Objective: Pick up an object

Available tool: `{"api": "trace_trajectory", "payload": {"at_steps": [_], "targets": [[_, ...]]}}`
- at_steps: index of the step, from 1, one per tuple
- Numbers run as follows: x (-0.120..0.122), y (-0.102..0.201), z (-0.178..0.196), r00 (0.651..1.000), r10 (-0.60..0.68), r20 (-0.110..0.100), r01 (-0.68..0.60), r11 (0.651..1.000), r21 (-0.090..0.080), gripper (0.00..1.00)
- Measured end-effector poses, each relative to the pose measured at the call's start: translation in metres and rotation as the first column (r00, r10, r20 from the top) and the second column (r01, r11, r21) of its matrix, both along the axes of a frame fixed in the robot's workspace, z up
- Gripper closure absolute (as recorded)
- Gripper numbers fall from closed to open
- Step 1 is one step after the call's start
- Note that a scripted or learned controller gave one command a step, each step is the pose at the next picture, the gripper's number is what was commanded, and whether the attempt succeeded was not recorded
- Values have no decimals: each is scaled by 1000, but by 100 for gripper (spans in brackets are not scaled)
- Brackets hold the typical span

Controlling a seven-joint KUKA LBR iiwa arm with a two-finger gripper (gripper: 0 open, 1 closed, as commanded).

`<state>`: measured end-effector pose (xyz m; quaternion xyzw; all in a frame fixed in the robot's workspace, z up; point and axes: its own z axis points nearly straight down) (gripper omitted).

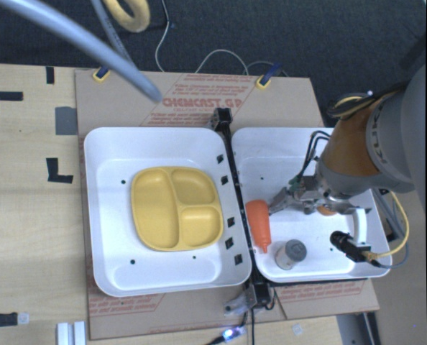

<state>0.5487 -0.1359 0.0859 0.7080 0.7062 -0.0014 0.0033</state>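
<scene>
An orange carrot-shaped object (258,224) lies along the left wall of the right bin (271,146). A small grey round object (294,252) sits just right of the carrot's near end, by the bin's front wall. My gripper (291,198) hangs low over the middle of the right bin, a little to the right of the carrot's far end and above the grey object. I see nothing between its tips. A yellow divided plate (176,208) rests in the middle of the left bin (106,192).
The two white bins meet at a black divider (229,185) with clips. The arm's orange band (349,146) and grey body cover the right bin's right side. Both bins stand on a cardboard sheet (192,95) on the wooden bench.
</scene>
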Motion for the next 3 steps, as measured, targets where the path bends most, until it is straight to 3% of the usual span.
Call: {"api": "trace_trajectory", "payload": {"at_steps": [1, 3], "targets": [[0, 1, 10, 1000, 2, 0, -2, 1000, 1, 100], [9, 8, 119, 1000, 4, 1, -4, 1000, 6, 100]]}}
